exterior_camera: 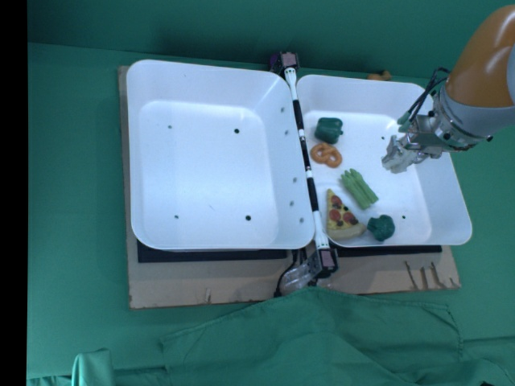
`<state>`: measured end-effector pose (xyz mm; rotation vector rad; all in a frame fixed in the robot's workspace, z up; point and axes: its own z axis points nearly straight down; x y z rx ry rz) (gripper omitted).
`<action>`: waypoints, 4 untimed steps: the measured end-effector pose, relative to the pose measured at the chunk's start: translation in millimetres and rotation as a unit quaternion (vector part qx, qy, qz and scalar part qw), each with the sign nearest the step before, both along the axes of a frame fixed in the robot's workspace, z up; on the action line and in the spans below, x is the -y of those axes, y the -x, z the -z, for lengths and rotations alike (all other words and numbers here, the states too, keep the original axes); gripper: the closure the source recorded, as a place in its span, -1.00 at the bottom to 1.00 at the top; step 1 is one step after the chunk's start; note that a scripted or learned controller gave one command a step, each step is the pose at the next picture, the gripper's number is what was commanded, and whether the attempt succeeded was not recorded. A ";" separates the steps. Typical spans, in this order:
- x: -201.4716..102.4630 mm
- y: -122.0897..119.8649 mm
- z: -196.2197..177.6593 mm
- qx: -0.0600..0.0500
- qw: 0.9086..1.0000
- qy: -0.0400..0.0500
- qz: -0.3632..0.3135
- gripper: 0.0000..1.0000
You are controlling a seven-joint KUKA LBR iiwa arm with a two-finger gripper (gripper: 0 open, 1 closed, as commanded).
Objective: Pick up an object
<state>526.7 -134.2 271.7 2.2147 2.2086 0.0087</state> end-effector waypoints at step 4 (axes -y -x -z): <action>52.4 54.1 73.9 0.006 1.000 0.003 0.002 1.00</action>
